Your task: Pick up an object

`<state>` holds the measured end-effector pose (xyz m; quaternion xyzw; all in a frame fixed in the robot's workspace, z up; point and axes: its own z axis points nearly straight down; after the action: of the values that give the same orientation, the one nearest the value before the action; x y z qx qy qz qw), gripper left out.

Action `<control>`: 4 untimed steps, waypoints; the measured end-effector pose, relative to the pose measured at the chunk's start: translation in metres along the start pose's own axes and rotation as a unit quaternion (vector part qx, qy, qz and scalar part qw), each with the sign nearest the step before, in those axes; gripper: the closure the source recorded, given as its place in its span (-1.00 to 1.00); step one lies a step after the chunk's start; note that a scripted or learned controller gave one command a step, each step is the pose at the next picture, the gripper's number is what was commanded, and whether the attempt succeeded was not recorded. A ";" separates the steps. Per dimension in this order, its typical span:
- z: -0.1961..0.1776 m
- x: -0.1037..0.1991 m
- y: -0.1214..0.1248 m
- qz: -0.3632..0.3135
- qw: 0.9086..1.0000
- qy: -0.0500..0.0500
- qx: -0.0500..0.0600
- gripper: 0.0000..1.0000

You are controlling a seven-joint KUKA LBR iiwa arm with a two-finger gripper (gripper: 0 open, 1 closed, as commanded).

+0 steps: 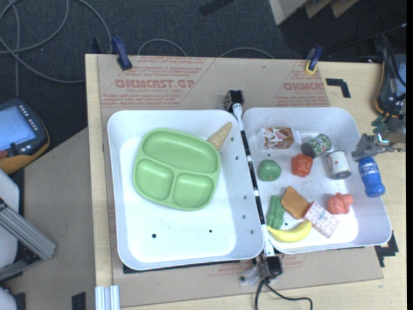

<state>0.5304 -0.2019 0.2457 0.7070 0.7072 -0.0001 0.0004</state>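
Nearest the camera, at the front of the right white bin (371, 228): a yellow plastic banana (290, 232) lies along the front wall. Just behind it a green ridged vegetable piece (275, 212) stands lengthwise, touching an orange block-shaped toy (295, 202). To the right of these, a pink-and-white patterned packet (321, 219) lies tilted, and a salmon-pink lumpy plastic toy (339, 203) sits just beside it.

Mid bin: a round green plastic ball-like fruit (269, 169) near the divider; a red plastic pepper-like piece (301, 165) to its right. A small grey-and-white can (337, 164) lies on its side further right. A blue plastic bottle (372, 176) lies against the right wall.

Far part of the bin: a white-and-red printed packet (278, 137) lies flat; a dark green tin (316, 144) lies tipped beside it.

Left white bin (129, 237): a light green three-compartment plastic plate (175, 168) sits in the far half. A tan cone-shaped piece (219, 135) pokes out at the plate's far-right edge, touching it.

The gripper (369, 144) sits at the right bin's right rim, just above the blue bottle. Nothing is visibly between its fingers; how far open they are cannot be made out at this resolution.

Beyond the bins: brown printed cardboard (155, 82) under them, held by a blue clamp (120, 52) and a yellow-blue clamp (313, 59).
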 end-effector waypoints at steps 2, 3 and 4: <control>0.160 0.096 0.036 0.000 1.000 0.000 0.000 -1.00; 0.161 0.065 0.103 0.000 1.000 0.000 0.000 -1.00; 0.161 0.107 0.050 0.000 1.000 0.001 0.001 -1.00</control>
<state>0.5804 -0.0947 0.0843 0.7069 0.7073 -0.0005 -0.0009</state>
